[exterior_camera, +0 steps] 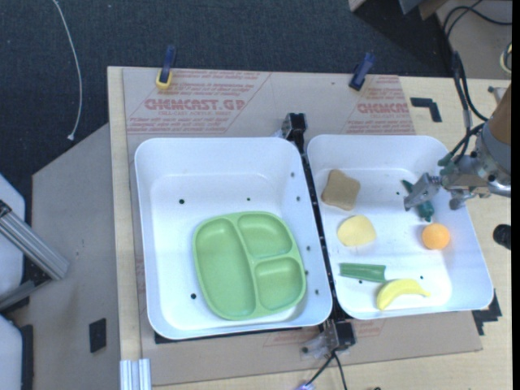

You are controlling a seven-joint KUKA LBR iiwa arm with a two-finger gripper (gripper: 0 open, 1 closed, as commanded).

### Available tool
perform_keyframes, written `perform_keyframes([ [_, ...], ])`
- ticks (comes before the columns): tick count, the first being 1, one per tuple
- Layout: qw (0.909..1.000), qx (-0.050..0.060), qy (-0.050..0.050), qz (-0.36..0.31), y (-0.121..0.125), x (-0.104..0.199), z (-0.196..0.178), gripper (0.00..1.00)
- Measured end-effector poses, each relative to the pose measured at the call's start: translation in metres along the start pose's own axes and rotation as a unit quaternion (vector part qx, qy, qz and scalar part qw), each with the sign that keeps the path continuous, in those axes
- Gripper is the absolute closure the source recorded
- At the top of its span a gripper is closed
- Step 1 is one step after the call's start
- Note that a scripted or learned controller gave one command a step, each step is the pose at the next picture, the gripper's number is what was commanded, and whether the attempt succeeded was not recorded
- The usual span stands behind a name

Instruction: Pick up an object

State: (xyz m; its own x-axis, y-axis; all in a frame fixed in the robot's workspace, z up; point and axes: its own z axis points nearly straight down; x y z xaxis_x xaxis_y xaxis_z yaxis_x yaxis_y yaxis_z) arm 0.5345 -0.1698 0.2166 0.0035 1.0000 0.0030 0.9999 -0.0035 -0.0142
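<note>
**Gripper low over the right bin, nothing in its grasp**

From my seat I see the gripper (422, 197) reaching in from the right, hanging over the upper right part of the right bin (390, 146). Its fingers (414, 192) look spread a little, with only white bin floor between them; it has hold of nothing. A green-tipped finger points down toward the floor.

Nearest to it is the orange ball (436, 236), just below and slightly right of the fingers, apart from them. To the left, across bare floor, lies the brown bread-like piece (340, 188), near the bin's left wall. Below that sits the pale yellow round piece (356, 231). Further toward the front edge lie the green stick-shaped piece (362, 272) and, just beside it, the yellow banana (401, 292).

Nothing lies between the gripper and the ball; the other pieces are well apart from it.

The left bin (162, 169) holds a green divided plate (249, 262), lying flat. Both bins rest on the bench (219, 100), whose brown sheet is held by a yellow clamp (166, 73) and a blue clamp (361, 71) at the far edge.
</note>
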Motion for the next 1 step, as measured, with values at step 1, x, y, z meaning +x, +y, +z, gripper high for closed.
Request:
perform_keyframes([
  [1,1.0000,-0.007,-0.001,-0.002,0.0028,0.0005,-0.0073,0.00],
])
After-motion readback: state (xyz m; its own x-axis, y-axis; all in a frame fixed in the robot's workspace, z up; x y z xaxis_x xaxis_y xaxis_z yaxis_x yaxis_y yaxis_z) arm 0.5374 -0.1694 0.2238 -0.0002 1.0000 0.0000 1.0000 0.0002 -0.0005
